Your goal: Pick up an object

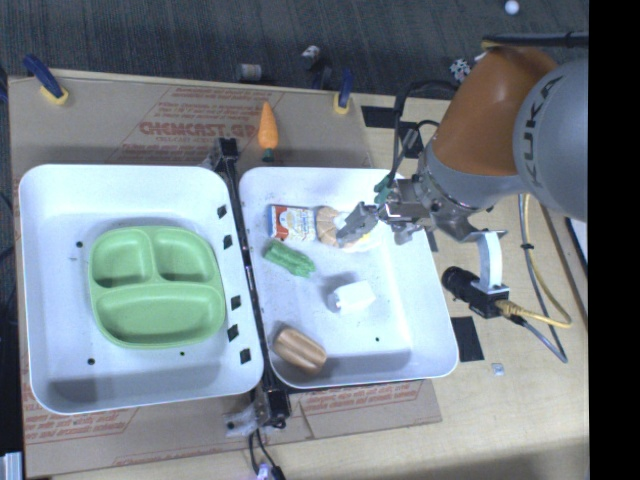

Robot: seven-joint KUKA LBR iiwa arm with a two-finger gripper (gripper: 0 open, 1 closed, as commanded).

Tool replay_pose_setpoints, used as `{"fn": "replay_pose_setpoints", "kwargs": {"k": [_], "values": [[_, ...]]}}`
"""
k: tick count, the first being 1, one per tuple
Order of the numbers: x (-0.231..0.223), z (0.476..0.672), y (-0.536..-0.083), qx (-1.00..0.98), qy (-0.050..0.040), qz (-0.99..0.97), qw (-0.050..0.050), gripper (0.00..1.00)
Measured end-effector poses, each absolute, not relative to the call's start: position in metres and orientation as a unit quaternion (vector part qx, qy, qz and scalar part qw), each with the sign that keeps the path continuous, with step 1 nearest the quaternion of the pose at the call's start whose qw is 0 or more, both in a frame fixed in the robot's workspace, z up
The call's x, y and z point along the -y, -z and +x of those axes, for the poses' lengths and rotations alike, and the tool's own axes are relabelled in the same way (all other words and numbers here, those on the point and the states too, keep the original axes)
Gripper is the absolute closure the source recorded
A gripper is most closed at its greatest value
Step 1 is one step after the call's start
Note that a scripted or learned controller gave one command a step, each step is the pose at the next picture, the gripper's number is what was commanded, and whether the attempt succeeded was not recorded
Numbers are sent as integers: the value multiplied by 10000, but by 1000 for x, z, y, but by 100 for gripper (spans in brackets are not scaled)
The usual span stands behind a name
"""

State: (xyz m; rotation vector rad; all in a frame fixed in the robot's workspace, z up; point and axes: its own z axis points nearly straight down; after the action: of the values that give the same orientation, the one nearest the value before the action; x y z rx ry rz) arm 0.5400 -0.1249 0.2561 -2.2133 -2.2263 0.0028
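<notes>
Cardboard [180, 128] underlies two white bins [40, 268]; dark carpet [150, 18] beyond.

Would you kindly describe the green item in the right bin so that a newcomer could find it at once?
Take the right bin, the one without the green tray. Near its left wall, below the red-and-white packet, lies the green item. It is small, elongated and bumpy, and the sole green thing there; the white block and brown roll are paler.

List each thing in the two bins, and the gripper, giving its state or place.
Green divided plate: flat in left bin.
Red-and-white packet: flat in right bin.
Green object: lying beside the packet.
White block: lying mid-bin.
Tan bread-like object: at near rim.
Gripper: low over right bin.
</notes>
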Motion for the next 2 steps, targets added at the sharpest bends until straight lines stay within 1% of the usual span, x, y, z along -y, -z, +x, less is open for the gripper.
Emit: {"fn": "replay_pose_setpoints", "kwargs": {"k": [1, 2], "values": [[200, 491, -154, 7088, -19, -7054, 17, 0], [140, 568, -91, 7101, -13, -7041, 17, 0]]}}
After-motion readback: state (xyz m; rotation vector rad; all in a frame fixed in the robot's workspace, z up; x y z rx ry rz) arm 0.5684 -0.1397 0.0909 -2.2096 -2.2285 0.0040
